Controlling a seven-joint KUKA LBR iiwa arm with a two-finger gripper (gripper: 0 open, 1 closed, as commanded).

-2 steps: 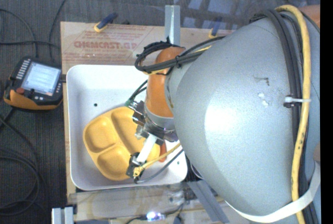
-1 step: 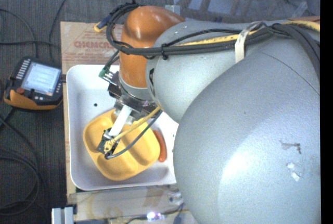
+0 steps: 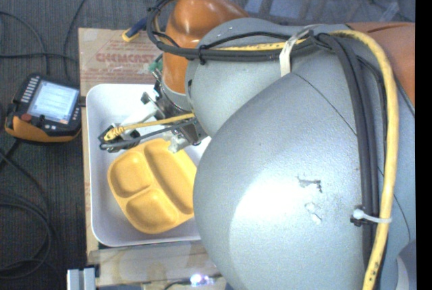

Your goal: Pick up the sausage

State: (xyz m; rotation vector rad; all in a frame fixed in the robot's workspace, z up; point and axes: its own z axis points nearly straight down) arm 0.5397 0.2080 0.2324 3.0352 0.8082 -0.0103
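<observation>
Gripper down at the far side of the white bin, just below the orange band of the arm, mostly buried under wrist hardware and cabling; impossible to tell whether clenched, released or grasping anything. Cannot tell where the sausage lies either: no shape among the visible contents readable as one, with much of the bin's floor covered by the arm. Just beside the gripper, on its near side, a yellow divided tray flat on the bin floor, two shallow compartments facing up, its right edge tucked beneath the arm. Reaching left from the gripper across the bin, a thin yellow cable ending in a dark tangle near the bin's left wall. Over all this, the big grey arm, spreading over the right and middle of the view, with a bundle of black and yellow cables strapped along it. Under the bin, a brown cardboard sheet with red lettering. Well apart to the left, on the dark carpet, a handheld control unit with a lit screen, loose wires trailing round it.
</observation>
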